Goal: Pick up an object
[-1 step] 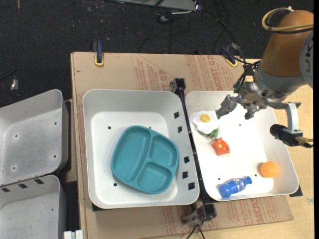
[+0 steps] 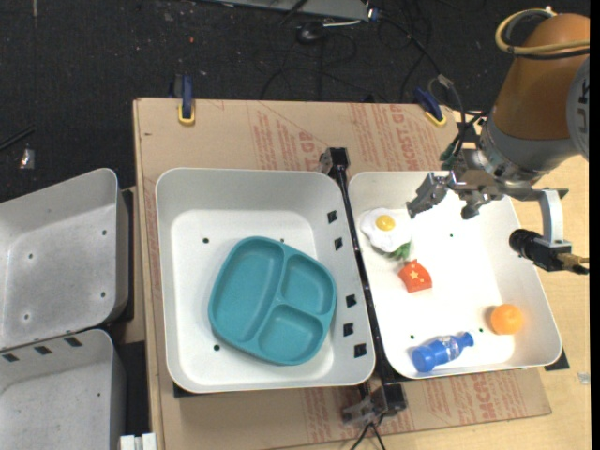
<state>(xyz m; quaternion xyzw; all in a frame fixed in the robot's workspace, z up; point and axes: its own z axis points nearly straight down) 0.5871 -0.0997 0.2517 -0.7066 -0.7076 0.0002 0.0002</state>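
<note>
Four small things lie in the right bin (image 2: 534,251): a fried-egg toy (image 2: 382,228), a red block (image 2: 415,277) with a yellow mark, an orange ball (image 2: 506,319) and a blue bottle (image 2: 439,351) on its side. None is lifted, so the step in hand reads as the approach before a grasp.

With the egg as landmark: the hand (image 2: 448,193) hangs up and to the right of it, near but apart, over the bin's far rim region. Its two dark fingers look spread, one reaching toward the egg and the other pointing toward the bin's middle, and nothing sits between them. The red block lies just below and right of the egg, almost touching a green bit at the egg's lower edge. The ball and bottle are well apart from the egg, toward the near right corner and near wall.

The egg seems the likeliest target. The next move would call for shifting toward it, dropping down, and closing on a flat, low shape that may slip; the block offers a squarer grip.

The left bin (image 2: 178,251) holds a teal divided plate (image 2: 272,300).
</note>
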